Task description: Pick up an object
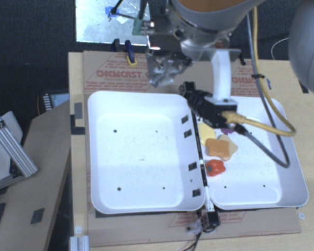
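Arm: grey, with the orange band seen at the top centre of the frame; it is entered from the upper right

Gripper: seen as a blurred metallic mass in the upper centre. It is held over the brown board, just beyond the far rim of the left bin, near that bin's far right corner. Whether it is spread or pressed together cannot be told, as the tip is smeared by blur

Objects: all are found in the right bin, grouped at its left side close to the divider between the bins
- orange slab, toast-like in outline, laid flat right of the frame's centre
- red piece, just below the slab; contact between the two cannot be judged
- pale yellow piece, just above the slab, set against the divider and partly covered from above
- purple scrap, at the slab's upper edge; too small to be identified

All four are well apart from the gripper

Writing: "CHEMCAST" is read in red capitals on the board, above the left bin's far rim. The same red print is repeated behind the right bin, partly hidden, and along the board's near edge at the bottom centre, where it cannot be read. The finer lines beneath the name are not legible

Other: a blue-and-yellow clamp is fixed at the board's far edge, left of the gripper. A shiny metal plate is seen in the upper left of the frame
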Controlling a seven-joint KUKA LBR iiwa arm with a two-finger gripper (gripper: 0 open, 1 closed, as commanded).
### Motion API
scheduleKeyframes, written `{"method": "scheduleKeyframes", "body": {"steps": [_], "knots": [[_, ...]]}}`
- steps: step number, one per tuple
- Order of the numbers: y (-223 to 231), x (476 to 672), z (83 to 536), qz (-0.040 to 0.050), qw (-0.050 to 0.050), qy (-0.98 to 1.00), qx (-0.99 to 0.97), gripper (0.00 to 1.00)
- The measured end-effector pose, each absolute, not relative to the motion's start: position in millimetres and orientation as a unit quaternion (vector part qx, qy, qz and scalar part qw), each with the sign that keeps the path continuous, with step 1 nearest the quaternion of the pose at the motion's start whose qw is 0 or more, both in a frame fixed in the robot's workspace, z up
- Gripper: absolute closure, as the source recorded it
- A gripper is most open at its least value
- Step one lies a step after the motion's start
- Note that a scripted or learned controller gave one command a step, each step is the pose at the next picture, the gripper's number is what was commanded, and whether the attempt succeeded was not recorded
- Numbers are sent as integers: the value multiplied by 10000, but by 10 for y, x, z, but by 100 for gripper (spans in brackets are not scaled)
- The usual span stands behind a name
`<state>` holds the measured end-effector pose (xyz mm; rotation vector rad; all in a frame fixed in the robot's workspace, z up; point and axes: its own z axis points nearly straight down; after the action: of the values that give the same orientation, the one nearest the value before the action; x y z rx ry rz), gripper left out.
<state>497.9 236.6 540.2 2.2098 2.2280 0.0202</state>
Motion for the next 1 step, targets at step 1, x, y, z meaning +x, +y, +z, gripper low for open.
{"method": "scheduleKeyframes", "body": {"steps": [1], "knots": [[2344,4977,5351,12,1,7086,7056,0]]}}
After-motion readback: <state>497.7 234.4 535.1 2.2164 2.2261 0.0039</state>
